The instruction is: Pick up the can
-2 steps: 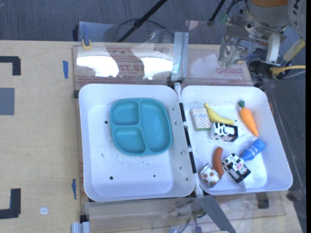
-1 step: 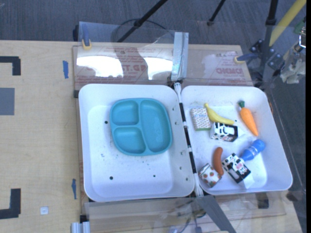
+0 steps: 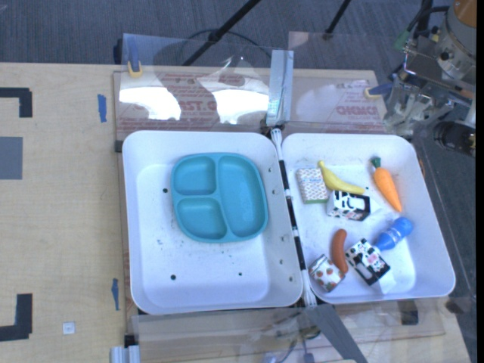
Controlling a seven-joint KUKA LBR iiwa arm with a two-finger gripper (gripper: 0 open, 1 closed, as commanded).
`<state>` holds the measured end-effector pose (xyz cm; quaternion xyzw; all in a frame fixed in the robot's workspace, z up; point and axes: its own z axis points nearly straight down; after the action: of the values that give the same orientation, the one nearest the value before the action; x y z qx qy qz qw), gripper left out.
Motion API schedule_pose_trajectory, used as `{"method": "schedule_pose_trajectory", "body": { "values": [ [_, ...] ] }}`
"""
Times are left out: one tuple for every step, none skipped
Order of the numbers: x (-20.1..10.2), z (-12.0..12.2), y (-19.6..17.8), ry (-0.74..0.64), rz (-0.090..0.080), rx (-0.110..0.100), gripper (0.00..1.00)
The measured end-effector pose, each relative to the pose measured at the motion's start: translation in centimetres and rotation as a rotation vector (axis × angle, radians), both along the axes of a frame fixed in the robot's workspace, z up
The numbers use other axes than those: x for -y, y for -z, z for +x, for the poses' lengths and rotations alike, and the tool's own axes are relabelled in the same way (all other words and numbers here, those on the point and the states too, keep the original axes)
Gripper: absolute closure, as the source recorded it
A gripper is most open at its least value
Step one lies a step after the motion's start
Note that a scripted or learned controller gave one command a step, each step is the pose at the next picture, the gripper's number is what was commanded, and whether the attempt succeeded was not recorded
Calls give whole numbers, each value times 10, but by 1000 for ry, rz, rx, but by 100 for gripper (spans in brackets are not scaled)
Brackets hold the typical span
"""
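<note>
Your jaws hang above the table just past the far right corner of the right bin (image 3: pixel 435 225). You cannot tell how wide they stand, and nothing visible sits between them. Treat this as the approach step, with no grasp begun.

The can (image 3: pixel 327 272) appears to lie on its side in that bin's near left corner, touching a sausage (image 3: pixel 339 249), so you'll likely need to cross the bin and descend cleanly.

Sharing the bin are a carrot (image 3: pixel 387 186), banana (image 3: pixel 340 180) and blue bottle (image 3: pixel 393 234). The left bin (image 3: pixel 144 278) holds a blue divided plate (image 3: pixel 219 197).
</note>
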<state>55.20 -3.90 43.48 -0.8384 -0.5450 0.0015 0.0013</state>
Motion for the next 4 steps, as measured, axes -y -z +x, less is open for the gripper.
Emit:
{"method": "schedule_pose_trajectory", "body": {
  "values": [
    [0,0,0,0,0,0,0],
    [-1,1,-10,-4,-2,2,100],
    [-2,2,-20,-8,-4,5,100],
    [-3,3,-30,-12,-7,8,100]
  ]
}}
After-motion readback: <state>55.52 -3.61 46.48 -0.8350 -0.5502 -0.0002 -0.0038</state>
